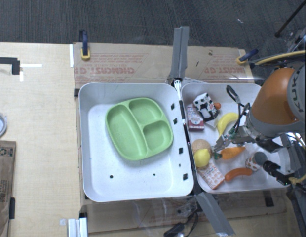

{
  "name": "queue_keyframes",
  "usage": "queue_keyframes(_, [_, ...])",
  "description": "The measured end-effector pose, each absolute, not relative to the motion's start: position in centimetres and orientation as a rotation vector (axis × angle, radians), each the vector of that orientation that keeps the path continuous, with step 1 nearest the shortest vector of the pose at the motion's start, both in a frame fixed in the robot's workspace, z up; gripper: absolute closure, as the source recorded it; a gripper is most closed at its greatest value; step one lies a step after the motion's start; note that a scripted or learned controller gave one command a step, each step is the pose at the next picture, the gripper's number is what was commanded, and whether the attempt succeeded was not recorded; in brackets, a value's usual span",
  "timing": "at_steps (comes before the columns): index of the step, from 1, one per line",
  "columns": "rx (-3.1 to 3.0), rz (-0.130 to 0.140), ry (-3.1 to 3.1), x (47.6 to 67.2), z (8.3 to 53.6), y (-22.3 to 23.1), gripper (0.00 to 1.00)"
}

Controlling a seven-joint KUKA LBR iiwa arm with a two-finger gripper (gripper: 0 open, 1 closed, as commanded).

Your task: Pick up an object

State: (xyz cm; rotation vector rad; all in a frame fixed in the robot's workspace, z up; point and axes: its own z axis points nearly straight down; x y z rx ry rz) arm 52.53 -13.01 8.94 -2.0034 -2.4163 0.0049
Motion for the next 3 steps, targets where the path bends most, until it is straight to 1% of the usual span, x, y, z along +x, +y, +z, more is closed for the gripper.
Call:
queue_keyframes(1, [-1.859, 0.003, -2.53, 60.8, 9.0, -14.2, 0.0])
queue_keyframes(2, [-1.86, 0.005, -2.528, 60.8, 9.7, -14.4, 1.0])
queue_keyframes(3, [-2.121, 0.007, -2.315, 59.3, 22.7, -9.4, 1.0])
